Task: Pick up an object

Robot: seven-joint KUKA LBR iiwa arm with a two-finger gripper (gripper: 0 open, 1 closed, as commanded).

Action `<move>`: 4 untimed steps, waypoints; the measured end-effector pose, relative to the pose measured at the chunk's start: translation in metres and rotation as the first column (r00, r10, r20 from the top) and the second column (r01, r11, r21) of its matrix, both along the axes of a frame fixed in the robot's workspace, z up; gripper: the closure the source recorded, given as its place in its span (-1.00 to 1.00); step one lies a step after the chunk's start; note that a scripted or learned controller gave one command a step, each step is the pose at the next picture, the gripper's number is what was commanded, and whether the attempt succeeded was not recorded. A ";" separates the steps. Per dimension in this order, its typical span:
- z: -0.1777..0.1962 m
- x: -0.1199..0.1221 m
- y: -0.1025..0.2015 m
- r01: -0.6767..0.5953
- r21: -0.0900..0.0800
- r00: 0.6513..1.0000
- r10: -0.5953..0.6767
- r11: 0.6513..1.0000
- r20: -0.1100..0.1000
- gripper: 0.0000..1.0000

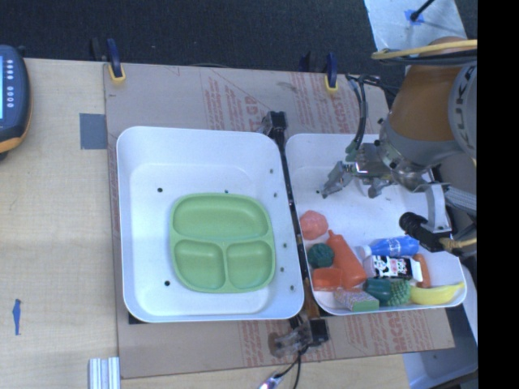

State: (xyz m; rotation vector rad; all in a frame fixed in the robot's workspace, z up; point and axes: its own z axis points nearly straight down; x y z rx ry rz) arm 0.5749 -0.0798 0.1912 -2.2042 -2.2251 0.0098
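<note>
On the bench (57, 241) two shallow white bins sit side by side on a sheet of cardboard. The left bin (138, 217) carries a pale green divided plate (220, 241) with one long compartment at the top and two smaller ones below. The right bin (324, 156) holds a cluster of small objects crowded into its lower half: a pink rounded piece (313, 223) near the dividing wall, a dark green lump (320, 255) just below it touching an orange wedge-shaped item (347, 267), a blue bottle (395, 246) lying on its side, a small black-and-white carton (395, 267) beneath it, a green bumpy piece (391, 290), a pinkish block (353, 300) at the bottom rim, and a yellow banana (438, 294) along the lower right corner. The grey arm reaches in from the right with its jaws (331, 186) over the bare upper part of the right bin, well apart from the pile; whether they are open or closed cannot be told, and nothing shows between them.
</note>
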 end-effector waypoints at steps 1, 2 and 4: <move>-0.048 -0.073 -0.023 0.007 -0.001 1.000 -0.007 1.000 -0.002 -1.00; -0.096 -0.094 -0.018 0.003 -0.014 0.999 -0.003 1.000 0.033 -1.00; 0.006 -0.016 0.066 -0.006 0.000 1.000 0.006 1.000 0.022 1.00</move>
